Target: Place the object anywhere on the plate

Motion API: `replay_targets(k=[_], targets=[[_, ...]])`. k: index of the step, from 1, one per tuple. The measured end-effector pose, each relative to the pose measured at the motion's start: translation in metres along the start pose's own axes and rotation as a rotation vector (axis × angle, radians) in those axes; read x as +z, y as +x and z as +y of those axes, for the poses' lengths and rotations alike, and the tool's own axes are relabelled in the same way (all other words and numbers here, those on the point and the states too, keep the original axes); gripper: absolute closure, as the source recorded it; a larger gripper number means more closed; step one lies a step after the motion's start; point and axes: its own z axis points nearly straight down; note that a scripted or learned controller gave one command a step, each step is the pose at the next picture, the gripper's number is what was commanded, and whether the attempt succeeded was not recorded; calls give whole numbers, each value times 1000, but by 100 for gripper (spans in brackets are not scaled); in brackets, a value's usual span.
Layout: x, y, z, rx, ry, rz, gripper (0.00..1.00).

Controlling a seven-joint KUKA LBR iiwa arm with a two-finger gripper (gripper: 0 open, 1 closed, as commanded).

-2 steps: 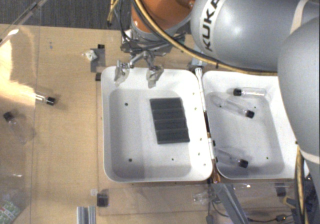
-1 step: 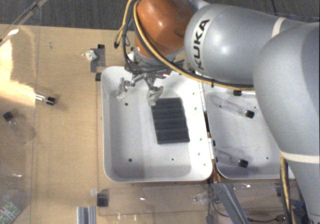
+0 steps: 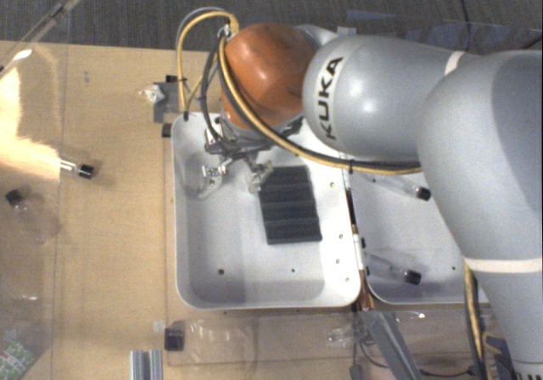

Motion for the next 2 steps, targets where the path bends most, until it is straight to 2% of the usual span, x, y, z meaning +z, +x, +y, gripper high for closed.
replay_targets(k=[1, 2], targets=[[-1, -30, 21, -484, 1, -2, 0], [-15, -32, 18, -479, 10, -9, 100]])
